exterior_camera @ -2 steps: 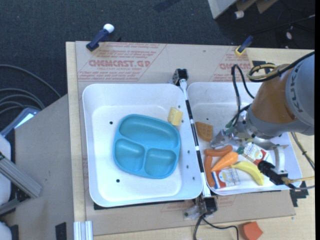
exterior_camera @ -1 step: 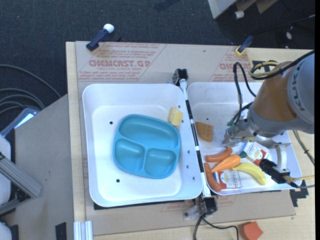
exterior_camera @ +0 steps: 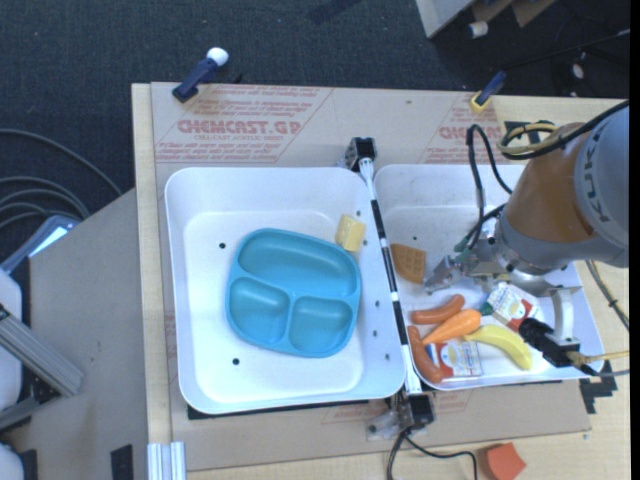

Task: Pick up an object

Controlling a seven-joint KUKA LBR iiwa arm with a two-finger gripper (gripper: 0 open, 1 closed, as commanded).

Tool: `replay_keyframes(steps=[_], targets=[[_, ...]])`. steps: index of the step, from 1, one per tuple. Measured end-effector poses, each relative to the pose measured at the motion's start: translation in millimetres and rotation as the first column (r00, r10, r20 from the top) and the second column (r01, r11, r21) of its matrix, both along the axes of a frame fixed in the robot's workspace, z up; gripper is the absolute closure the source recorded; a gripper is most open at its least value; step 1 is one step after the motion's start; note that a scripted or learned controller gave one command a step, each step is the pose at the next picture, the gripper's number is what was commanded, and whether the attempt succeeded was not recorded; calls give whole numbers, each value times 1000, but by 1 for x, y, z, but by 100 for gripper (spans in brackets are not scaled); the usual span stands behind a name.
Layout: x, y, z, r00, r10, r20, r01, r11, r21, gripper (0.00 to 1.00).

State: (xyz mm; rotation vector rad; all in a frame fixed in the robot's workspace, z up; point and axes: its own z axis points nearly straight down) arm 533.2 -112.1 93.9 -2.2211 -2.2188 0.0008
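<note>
In the right bin (exterior_camera: 430, 182) lie a brown toast slice (exterior_camera: 408, 262), a red sausage (exterior_camera: 437, 311), an orange carrot (exterior_camera: 452, 327), a yellow banana (exterior_camera: 503, 342), a second sausage (exterior_camera: 424, 356) and a printed packet (exterior_camera: 467, 359). My gripper (exterior_camera: 443, 274) hangs low over this bin, just right of the toast and above the first sausage. Nothing shows held in it. The wrist hides part of the bin behind it.
The left bin (exterior_camera: 185, 268) holds a blue divided plate (exterior_camera: 293, 292) and a yellow cheese cube (exterior_camera: 350, 233) near the divider. A small red-and-white item (exterior_camera: 508, 303) lies under the arm. Cables (exterior_camera: 520, 143) run along the right bin's far side.
</note>
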Motion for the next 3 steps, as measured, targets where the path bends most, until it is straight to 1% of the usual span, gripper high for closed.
replay_keyframes(steps=[1,2,3], targets=[[-55,8,-10,1000,0,-1,0,1000,0,0],[-54,8,0,1000,-1,2,1,1000,-1,100],[-54,78,91,1000,2,1,-2,1000,0,100]])
